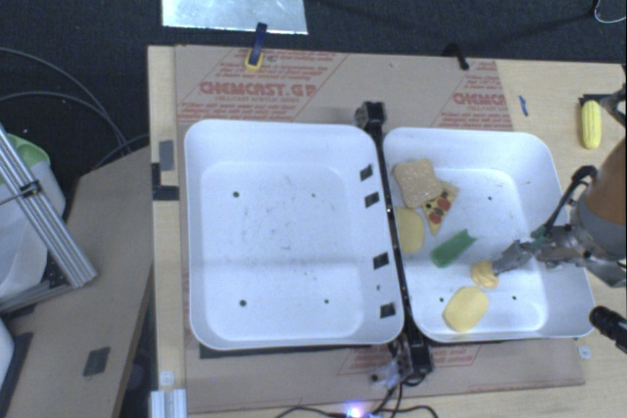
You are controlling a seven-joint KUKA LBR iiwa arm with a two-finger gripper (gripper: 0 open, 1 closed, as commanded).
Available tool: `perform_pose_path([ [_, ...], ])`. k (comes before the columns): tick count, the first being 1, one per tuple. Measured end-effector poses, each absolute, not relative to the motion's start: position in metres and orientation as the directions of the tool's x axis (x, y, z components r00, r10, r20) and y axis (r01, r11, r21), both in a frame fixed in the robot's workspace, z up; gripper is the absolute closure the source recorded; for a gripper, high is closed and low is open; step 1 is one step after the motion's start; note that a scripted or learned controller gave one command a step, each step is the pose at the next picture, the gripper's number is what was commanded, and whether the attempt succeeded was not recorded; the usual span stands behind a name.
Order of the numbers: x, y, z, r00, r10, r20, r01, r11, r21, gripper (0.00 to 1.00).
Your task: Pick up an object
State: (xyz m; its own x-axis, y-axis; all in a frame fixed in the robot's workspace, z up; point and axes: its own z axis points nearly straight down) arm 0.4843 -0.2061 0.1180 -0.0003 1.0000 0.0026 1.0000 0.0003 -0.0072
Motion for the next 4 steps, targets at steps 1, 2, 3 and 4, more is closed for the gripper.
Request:
perform_pose_path([
  [1, 0.556, -0.206, 0.311, -0.008, 1.0, -0.008, 1.0, 0.009, 0.023, 0.0],
  [2, 0.483, -0.207, 0.23, 0.002, 1.0, 0.003, 1.0, -0.002, -0.007, 0.0],
  [3, 0.488, -0.203, 0.08, 0.002, 1.0, 0.003, 1.0, -0.002, 0.003, 0.0],
  [4, 0.513, -0.207, 0.086, -0.005, 1.0, -0.003, 1.0, 0.005, 0.008, 0.0],
])
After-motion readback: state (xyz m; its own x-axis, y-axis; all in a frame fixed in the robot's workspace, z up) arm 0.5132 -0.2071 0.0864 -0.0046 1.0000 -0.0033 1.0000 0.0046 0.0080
